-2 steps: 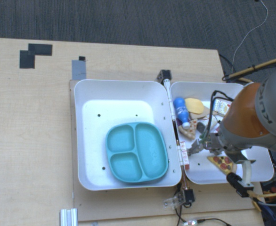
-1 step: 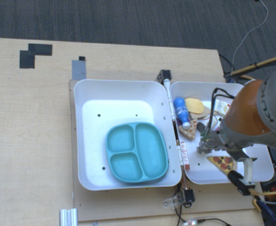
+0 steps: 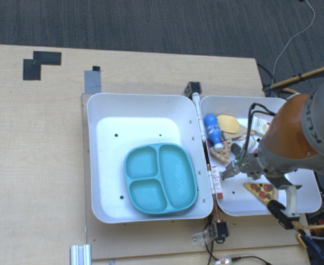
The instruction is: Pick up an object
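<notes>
The right bin (image 3: 300, 200) holds several small objects. A blue bottle (image 3: 210, 127) with a white cap lies along its left wall. Beside it sits a rounded yellow piece (image 3: 229, 124). A tan and brown item (image 3: 221, 154) lies just below the bottle. A toy pizza slice (image 3: 260, 190) rests near the bin's front. My gripper (image 3: 236, 162) hangs low over the bin's left half, between the tan item and the pizza slice. The orange-banded wrist (image 3: 288, 132) covers the bin's middle. Nothing is visibly held.
The left bin (image 3: 109, 148) carries a turquoise divided plate (image 3: 161, 177). A white printed packet (image 3: 259, 127) lies at the right bin's back, partly under the arm. The shared wall (image 3: 202, 142) between the bins runs close to the gripper's left.
</notes>
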